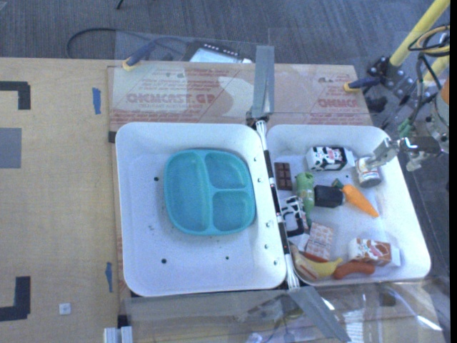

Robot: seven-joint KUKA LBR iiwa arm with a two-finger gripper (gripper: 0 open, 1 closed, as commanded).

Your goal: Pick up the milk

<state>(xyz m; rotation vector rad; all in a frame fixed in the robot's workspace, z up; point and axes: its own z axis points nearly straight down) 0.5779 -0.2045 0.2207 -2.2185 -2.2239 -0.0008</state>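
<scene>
Two shallow white bins sit side by side on the bench. The left bin [136, 191] carries a teal divided plate [210, 191] with three compartments, lying flat near its middle. The right bin [410, 227] holds a scatter of toy groceries.

The milk [327, 158], a small carton with black-and-white cow patches, lies on its side in the far part of the right bin, close to the far wall and a little left of the bin's middle. Nothing touches it from above. Just nearer than it stands a green bottle [305, 189], with a black block [328, 196] to its right and an orange carrot [360, 201] right of that, lying at a slant. A brown chocolate bar [283, 176] lies against the bin's left wall. Toward the near edge there are a banana [318, 266], a red sausage [355, 269] and a small white-and-red carton [374, 249] (its print is too small to read).

The gripper [371, 168] hangs over the far right part of the right bin, well to the right of the milk and apart from it, with a silver can-like thing at its tip. Whether its fingers are parted or pressed together, I cannot tell from this slant; metal and can blur into one bright patch.
</scene>
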